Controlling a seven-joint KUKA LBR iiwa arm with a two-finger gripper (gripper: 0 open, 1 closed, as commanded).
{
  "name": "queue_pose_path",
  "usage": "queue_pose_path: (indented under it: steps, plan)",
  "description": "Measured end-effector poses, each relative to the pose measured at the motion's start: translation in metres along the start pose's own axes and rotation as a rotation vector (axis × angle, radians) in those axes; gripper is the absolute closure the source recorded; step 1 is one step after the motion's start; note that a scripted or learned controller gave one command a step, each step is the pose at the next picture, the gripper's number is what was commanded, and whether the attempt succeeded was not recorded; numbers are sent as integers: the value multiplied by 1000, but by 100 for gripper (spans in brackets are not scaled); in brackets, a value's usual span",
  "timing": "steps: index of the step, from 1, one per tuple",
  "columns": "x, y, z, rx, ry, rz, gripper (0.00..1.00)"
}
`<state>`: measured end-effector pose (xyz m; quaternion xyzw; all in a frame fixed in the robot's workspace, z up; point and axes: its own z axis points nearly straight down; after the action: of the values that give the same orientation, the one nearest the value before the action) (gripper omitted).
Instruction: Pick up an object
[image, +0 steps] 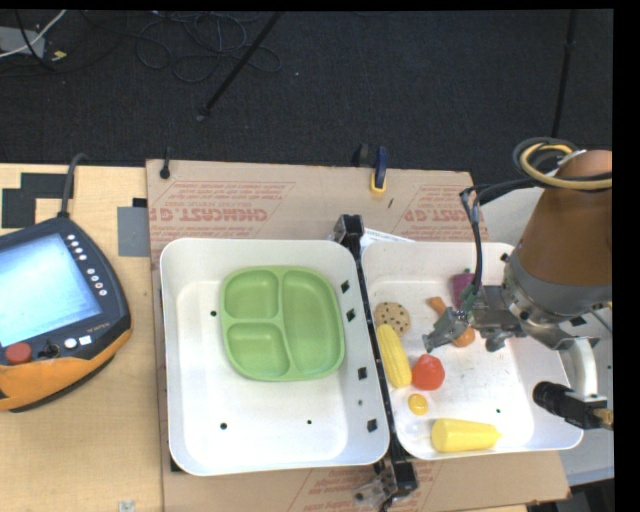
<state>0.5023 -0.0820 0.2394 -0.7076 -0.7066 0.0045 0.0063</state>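
My gripper hangs low in the right bin, at the end of the grey arm that comes in from the right. A small orange piece lies right against the gripper's lower right side. Just below it sits a red tomato. To its left lie a yellow corn cob and a brown cookie. An orange carrot bit and a purple item rest just behind the gripper. Near the front wall lie a yellow block and a small yellow ball.
The left bin bears a green divided plate. A teach pendant lies on the bench at the far left. A blue and yellow clamp stands on the cardboard behind the bins. A black divider separates the two bins.
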Motion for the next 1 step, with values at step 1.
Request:
queue_pose_path:
  steps: [1]
  plan:
    - [0,2,-5,-10,-1,-1,0]
